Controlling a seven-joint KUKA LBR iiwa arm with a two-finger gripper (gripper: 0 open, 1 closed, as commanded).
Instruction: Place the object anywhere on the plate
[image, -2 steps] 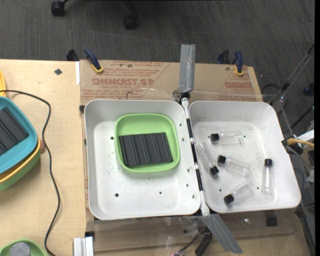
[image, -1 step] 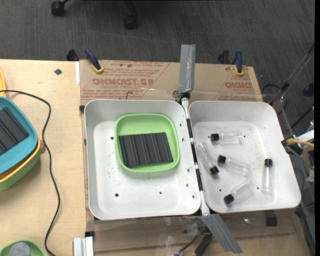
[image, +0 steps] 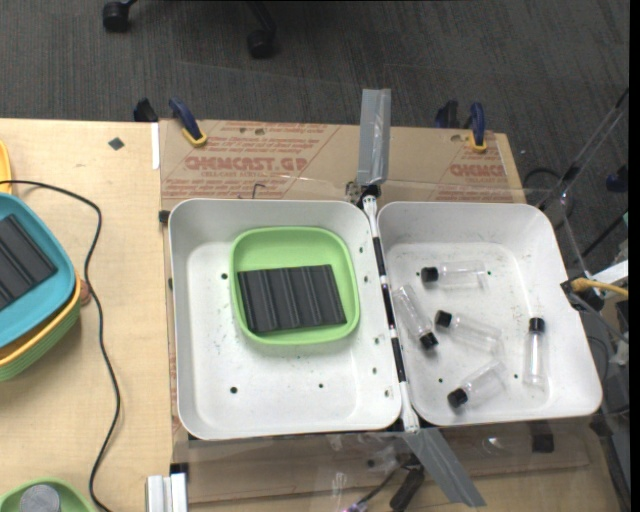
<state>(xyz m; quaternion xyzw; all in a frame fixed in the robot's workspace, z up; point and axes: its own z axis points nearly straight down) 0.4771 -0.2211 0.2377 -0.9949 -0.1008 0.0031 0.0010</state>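
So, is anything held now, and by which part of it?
Nothing is seen being held. The five clear vials lie loose in the right bin, and the green plate in the left bin bears only its dark insert.

cardboard sheet (image: 330, 150) clamped at far side | teal dish (image: 30, 285) seen at left | black cable (image: 100, 330) laid over wooden bench (image: 80, 440)

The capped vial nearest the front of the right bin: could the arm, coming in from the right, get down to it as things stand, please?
Probably yes: that vial lies apart from the others on the right bin floor, with nothing above it.

Right edge: grey shape (image: 614, 335), yellow-orange strip (image: 603, 287); whether arm, unclear.
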